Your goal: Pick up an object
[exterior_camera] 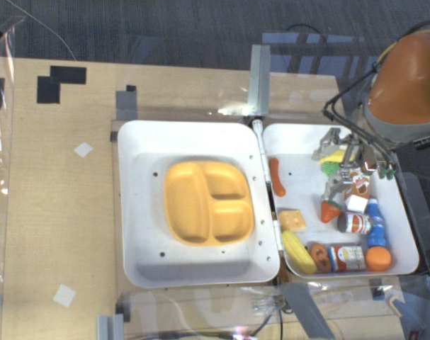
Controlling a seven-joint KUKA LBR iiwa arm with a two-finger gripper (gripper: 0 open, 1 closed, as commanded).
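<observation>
The right bin (300,137) holds several small toy foods. My gripper (334,166) hangs over its upper middle, under the orange band of the arm (406,76). Its two metal fingers (329,144) stand apart, so it is open. A yellow-green item (332,164) lies in the gap between them, not clamped. Just below sit a red strawberry-like piece (330,211), a white cube (356,203) and a red-and-white can (353,223). The arm's wrist hides part of the bin's upper right.
A red sausage (275,177), a tan cracker (292,220), a yellow corn cob (297,252), a labelled bottle (346,257), a blue bottle (374,225) and an orange ball (378,258) are also in the right bin. The left bin (144,154) holds a yellow divided plate (207,202).
</observation>
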